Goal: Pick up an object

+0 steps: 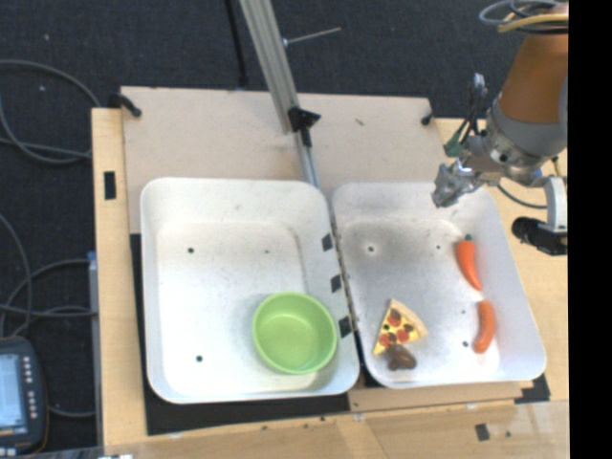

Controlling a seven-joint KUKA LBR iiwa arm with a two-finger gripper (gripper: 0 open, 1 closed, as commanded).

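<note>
The nearest thing to pick is the upper carrot, a small orange piece lying lengthwise along the right side of the right bin, just inside its wall. Below it lies a 2nd carrot of much the same shape and colour. Toward the bin's front sit a pizza slice, yellow with red dots, and a small brown lump touching its lower tip.

The gripper hangs over the bin's back right corner, above and slightly left of the upper carrot, with nothing seen between the jaws; whether they are open or closed I cannot tell. To do the step well, I judge it should come forward over the carrot's middle, turn so the jaws close across its narrow width, and keep off the bin wall as it descends.

The left bin holds a green bowl near its front right corner. Both bins rest on the tabletop.
</note>
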